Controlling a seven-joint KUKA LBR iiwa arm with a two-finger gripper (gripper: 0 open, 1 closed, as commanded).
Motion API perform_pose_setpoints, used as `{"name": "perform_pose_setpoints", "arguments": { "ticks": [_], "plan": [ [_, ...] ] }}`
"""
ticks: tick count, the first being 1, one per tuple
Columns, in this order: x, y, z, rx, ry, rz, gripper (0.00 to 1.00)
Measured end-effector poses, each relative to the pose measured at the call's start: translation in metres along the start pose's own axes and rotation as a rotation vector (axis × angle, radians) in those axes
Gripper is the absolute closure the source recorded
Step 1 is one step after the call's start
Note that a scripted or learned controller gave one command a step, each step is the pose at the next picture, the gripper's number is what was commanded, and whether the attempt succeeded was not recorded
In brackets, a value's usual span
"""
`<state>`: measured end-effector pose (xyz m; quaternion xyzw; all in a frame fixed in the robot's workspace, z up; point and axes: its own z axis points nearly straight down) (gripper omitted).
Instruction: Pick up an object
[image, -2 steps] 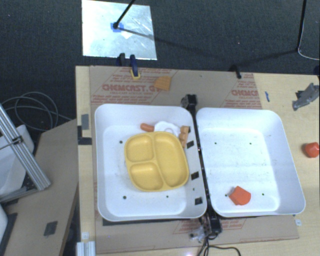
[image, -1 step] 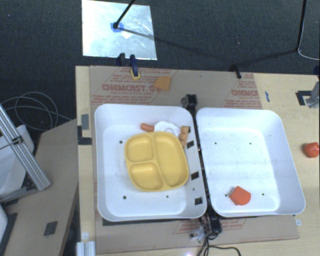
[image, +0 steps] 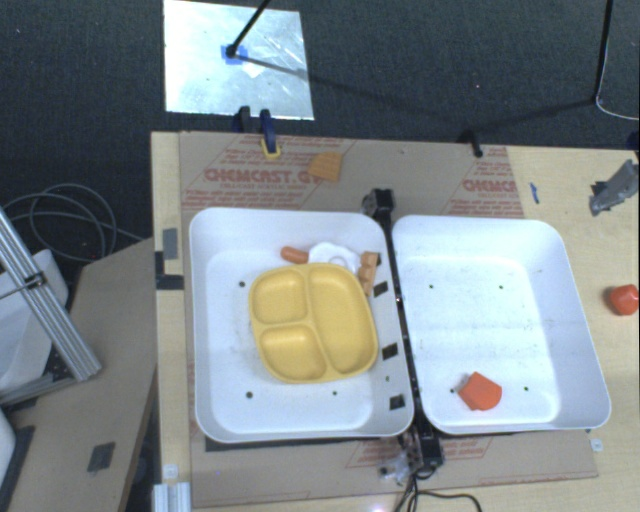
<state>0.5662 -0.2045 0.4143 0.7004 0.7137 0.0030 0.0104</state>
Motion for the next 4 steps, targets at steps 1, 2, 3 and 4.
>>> {"name": "perform_pose_setpoints", "arguments": {
  "ticks": [1,2,3,4],
  "plan": [
    [0.000,0.001,-0.012,-0.005,-0.002,-0.005,1.00],
    [0.000,0.001,-0.011,-0.004,-0.002,-0.005,0.00],
    [0.000,0.002,-0.023,-0.009,-0.005,-0.010,1.00],
    [-0.001,0.002,-0.023,-0.008,-0.005,-0.010,0.00]
  ]
}}
